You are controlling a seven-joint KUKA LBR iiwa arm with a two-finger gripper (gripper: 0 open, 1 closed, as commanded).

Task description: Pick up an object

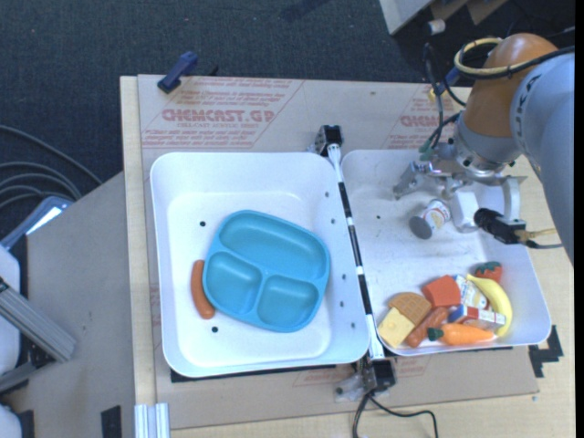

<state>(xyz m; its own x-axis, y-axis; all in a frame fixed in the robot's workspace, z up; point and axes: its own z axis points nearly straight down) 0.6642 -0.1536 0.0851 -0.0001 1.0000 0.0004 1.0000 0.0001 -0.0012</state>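
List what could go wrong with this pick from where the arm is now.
1. The gripper is over the far part of the right bin, beside a small grey cylinder. A round piece like that may roll away when touched.
2. The toy food pile is packed into the near corner, with its pieces touching. A grasp there may catch two items or hit the bin wall.

A blue three-compartment plate (265, 270) lies flat in the middle of the left bin (169, 199), with an orange-red sausage (201, 288) touching its left edge. In the right bin (379, 176), a small grey can (427, 221) lies tipped near the centre. A banana (497, 301), carrot (464, 335), cheese wedge (394, 327), round biscuit (412, 306) and orange block (443, 292) crowd the near right corner.
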